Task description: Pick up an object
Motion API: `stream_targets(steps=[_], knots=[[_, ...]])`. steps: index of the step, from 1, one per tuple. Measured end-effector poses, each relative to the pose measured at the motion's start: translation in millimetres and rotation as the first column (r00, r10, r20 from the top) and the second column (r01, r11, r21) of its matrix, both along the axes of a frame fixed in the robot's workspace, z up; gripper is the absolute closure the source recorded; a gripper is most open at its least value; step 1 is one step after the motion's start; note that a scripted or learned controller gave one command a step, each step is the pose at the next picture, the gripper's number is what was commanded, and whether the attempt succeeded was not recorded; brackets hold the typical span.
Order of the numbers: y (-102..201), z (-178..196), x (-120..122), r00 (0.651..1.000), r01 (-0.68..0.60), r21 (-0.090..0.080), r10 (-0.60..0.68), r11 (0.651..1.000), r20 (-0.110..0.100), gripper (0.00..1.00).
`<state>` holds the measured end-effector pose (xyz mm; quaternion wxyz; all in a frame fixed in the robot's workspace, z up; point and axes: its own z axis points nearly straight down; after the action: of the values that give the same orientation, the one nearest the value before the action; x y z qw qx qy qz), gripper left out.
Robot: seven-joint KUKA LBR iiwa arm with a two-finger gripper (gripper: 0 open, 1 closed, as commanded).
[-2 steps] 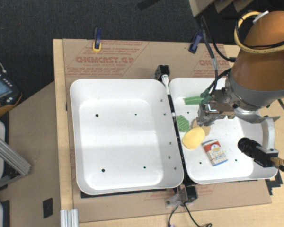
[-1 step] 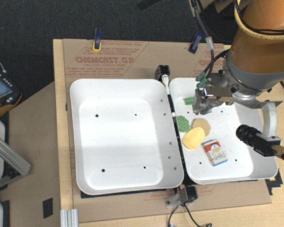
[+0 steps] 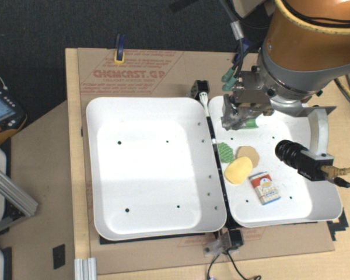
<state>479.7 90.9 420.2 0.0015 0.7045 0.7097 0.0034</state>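
Over the far left corner of the right bin (image 3: 297, 212), we find the gripper (image 3: 238, 120) hanging low beneath the grey and orange arm. We cannot tell whether it is clenched or released, nor whether it grasps anything. A green scrap (image 3: 252, 122) shows just beside it, partly hidden under it. The other objects lie nearer the camera in the same bin, clustered by the wall it shares with the left bin (image 3: 146, 156). A green textured piece (image 3: 224, 152) sits closest to that wall, with a tan disc (image 3: 249, 154) just beside it. A yellow lump (image 3: 238, 170) touches the disc's near edge. A small carton (image 3: 265, 188) (red, white and blue) lies tilted a little apart from the lump. Both bins rest on a cardboard sheet (image 3: 134, 69) printed with red lettering.
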Motion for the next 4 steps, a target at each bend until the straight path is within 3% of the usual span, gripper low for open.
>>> stream_targets(steps=[1,2,3,4], knots=[[51.2,65.0,-0.2,1.0,0.0,0.001,0.0,1.0,0.002,1.0],[96.6,4.2,72.1,1.0,0.004,-0.005,-0.004,1.0,-0.013,1.0],[136.5,73.6,57.6,1.0,0.001,0.002,-0.001,1.0,0.001,1.0],[134.1,118.9,-3.0,1.0,0.003,0.003,-0.003,1.0,0.0,1.0]])
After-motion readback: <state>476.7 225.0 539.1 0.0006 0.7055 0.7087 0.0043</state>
